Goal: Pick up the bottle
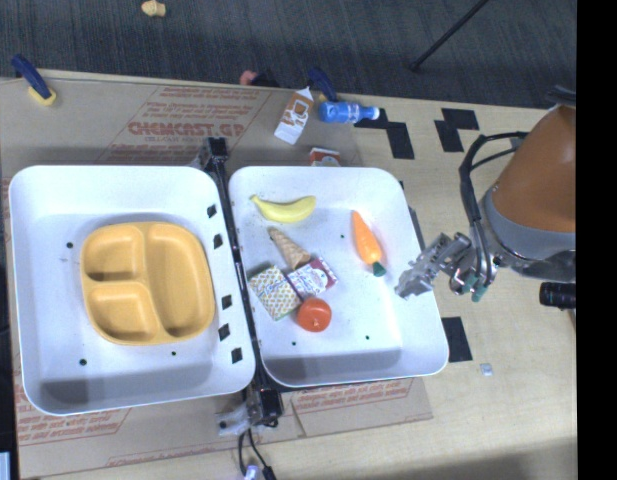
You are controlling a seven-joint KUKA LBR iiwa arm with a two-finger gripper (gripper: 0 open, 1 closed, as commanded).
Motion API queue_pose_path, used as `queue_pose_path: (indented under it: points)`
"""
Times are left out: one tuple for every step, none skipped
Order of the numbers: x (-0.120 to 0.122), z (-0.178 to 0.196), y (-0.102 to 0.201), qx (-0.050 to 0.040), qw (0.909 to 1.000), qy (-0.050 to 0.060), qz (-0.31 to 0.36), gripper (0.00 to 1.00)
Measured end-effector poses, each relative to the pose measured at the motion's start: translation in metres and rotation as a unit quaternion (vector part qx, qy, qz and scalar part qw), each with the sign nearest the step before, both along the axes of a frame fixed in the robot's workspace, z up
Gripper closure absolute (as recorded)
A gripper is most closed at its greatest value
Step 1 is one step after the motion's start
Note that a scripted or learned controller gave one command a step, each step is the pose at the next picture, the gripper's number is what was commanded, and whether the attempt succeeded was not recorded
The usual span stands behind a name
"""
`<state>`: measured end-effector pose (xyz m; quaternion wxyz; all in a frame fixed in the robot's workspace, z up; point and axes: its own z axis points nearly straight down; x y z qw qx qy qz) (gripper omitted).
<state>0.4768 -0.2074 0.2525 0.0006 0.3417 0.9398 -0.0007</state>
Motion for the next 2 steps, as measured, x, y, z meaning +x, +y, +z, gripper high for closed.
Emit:
queue_pose_path:
  points:
    - [-0.0007,-0.0128,-0.0039,0.0009,0.9864,0.002,-0.164,1.00]
    - [-0.0005,-0.0146,-0.0038,0.0005,0.8931,0.001,-0.450,1.00]
